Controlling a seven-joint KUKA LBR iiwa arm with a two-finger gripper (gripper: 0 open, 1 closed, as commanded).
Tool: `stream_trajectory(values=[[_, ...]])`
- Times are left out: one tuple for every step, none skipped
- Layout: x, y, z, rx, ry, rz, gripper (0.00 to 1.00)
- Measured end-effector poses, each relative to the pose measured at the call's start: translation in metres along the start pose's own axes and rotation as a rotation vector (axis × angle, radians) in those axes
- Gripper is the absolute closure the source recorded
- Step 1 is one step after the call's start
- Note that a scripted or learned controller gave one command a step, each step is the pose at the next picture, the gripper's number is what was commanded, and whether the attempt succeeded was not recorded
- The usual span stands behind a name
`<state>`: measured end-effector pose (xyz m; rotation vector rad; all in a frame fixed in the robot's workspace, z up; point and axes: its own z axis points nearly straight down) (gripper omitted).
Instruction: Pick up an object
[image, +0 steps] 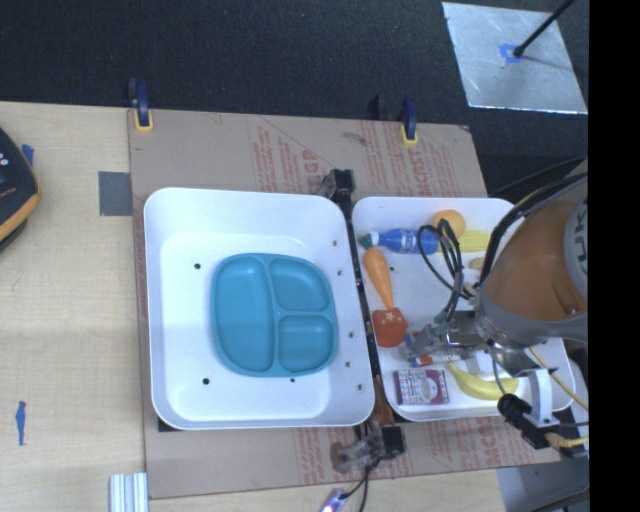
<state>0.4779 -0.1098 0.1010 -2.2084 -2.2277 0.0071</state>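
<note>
The right bin (400, 210) holds a carrot (378, 276), a red tomato-like piece (389, 326), a blue and white bottle (402, 239), a yellow and orange piece (452, 222), a banana (478, 384) and a small red-printed packet (421, 385). My gripper (432, 345) is low in this bin, just right of the red piece and above the packet. The arm's grey and orange body (530, 275) hides the bin's right part.
The left bin (180, 390) carries a blue divided plate (275, 313). Black cables (447, 262) loop over the right bin near the bottle. Clamps (342, 183) sit between the bins at the far and near ends.
</note>
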Motion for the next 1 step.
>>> stream_trajectory(values=[[0.0823, 0.0733, -0.0917, -0.006, 0.001, 0.003, 1.00]])
